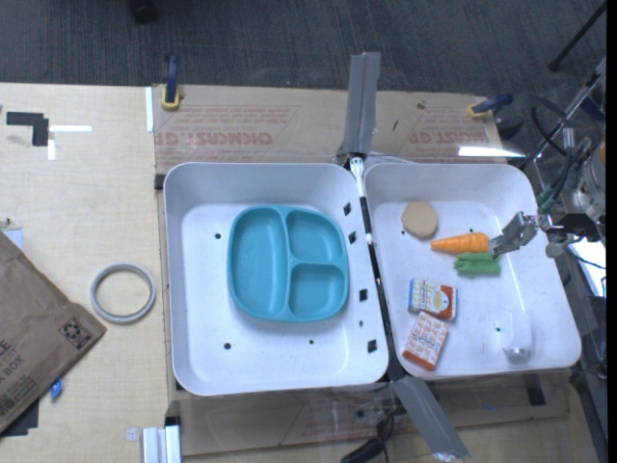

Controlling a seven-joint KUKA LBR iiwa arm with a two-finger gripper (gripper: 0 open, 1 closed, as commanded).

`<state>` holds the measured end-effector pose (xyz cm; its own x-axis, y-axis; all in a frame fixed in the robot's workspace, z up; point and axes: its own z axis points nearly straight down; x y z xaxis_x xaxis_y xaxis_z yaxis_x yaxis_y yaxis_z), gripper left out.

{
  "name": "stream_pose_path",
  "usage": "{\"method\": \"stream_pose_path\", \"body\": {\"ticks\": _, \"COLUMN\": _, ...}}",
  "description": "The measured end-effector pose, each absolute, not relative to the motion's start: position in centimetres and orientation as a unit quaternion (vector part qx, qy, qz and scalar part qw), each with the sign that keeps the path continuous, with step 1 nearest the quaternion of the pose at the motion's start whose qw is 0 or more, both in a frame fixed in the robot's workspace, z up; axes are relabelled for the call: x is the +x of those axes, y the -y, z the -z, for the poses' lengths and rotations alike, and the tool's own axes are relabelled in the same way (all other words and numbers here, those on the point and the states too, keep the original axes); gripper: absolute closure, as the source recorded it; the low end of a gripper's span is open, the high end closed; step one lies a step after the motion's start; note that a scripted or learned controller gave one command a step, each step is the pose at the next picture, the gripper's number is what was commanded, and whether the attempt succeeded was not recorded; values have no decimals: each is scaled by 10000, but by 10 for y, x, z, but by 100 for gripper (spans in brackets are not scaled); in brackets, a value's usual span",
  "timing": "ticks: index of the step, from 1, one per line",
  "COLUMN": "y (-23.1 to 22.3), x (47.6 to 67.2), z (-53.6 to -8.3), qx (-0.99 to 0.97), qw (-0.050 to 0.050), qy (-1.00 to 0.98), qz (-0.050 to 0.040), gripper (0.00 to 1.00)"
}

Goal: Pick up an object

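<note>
Worktop bins [193, 287] are sitting side by side; claw [508, 240] is reaching low beside the carrot's [460, 244] green top, grip state unclear. Risk: fingers nudging the carrot aside, closing on nothing.

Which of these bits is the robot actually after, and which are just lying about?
For the job: toy carrot, round biscuit, green piece, two small cartons, gripper.

Lying about: teal divided plate, tape roll, cardboard box.

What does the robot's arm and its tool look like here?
At the camera view's right edge, the tool is a slim, silvery-grey metal piece with two thin fingers. Behind it sits a darker grey wrist block, with dark cables looping above it.
</note>
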<state>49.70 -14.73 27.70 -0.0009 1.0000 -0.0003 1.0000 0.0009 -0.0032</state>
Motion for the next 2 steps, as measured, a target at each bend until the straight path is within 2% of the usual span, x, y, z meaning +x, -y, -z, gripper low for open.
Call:
{"method": "stream_pose_path", "body": {"ticks": 1, "y": 134, "x": 573, "z": -172, "qx": -6685, "qw": 9, "qy": 7437, "qz": -9, "gripper": 0}}
{"method": "stream_pose_path", "body": {"ticks": 2, "y": 157, "x": 586, "z": -91, "qx": -7352, "qw": 2, "qy": 6779, "qz": -4, "gripper": 0}}
